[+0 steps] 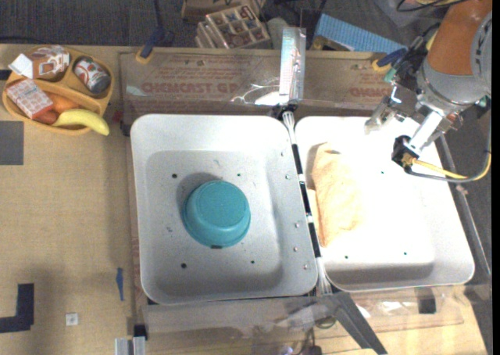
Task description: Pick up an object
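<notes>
- Nearest me, the left bin (pixel 148 267) holds a teal bowl (pixel 217 213) near its middle, clear of every wall and mouth-down by the look of it. I'd judge it light, stiff, smooth plastic. A domed back gives little to pinch, so the rim edge seems the likelier hold, and it may skid.
- Just to the right, the right bin (pixel 437 267) carries a pale yellow cloth (pixel 336 193), crumpled along its left wall and touching it or nearly so. It looks soft and light and should bunch up. A raised fold near its middle, away from the wall, looks the best bite.
- Farther back, the gripper (pixel 384 117) hangs over the right bin's far edge, well apart from the cloth. Whether it is spread or pressed together I cannot tell, and I see nothing in it.
- Farthest off, at the counter's (pixel 62 213) far left, a banana (pixel 82 120) lies in a yellow tray (pixel 11 97).
</notes>
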`<state>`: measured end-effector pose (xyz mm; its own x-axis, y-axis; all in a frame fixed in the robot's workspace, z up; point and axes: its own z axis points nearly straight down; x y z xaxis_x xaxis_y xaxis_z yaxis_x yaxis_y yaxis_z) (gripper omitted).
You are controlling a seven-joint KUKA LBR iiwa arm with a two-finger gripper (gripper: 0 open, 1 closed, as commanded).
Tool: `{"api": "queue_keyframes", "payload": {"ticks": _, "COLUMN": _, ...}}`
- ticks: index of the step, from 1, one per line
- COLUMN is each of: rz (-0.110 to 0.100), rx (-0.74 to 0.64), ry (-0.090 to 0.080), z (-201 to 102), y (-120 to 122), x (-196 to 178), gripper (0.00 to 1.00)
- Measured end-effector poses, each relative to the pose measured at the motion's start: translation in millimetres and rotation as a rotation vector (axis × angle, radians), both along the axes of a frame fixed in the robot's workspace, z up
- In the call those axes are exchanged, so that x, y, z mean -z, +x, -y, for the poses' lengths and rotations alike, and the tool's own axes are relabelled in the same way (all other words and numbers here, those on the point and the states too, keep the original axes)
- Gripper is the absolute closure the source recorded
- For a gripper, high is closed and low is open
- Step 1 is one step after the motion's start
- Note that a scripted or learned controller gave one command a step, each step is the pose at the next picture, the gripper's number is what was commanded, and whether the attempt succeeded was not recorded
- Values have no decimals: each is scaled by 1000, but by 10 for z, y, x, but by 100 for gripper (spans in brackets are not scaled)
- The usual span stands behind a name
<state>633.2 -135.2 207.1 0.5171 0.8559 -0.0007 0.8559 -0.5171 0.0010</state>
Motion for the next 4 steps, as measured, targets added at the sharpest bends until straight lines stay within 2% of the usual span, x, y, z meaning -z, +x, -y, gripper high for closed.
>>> {"api": "queue_keyframes", "payload": {"ticks": 1, "rz": -3, "rx": -137, "ry": 2, "z": 576, "y": -474, "x": 209, "gripper": 0}}
{"api": "queue_keyframes", "payload": {"ticks": 2, "rz": -4, "rx": -44, "ry": 2, "z": -407, "y": -168, "x": 711, "gripper": 0}}
{"api": "queue_keyframes", "payload": {"ticks": 3, "rz": 0, "rx": -102, "ry": 0, "z": 165, "y": -484, "x": 42, "gripper": 0}}
{"api": "queue_keyframes", "payload": {"ticks": 4, "rz": 1, "rx": -89, "ry": -1, "z": 260, "y": -466, "x": -139, "gripper": 0}}
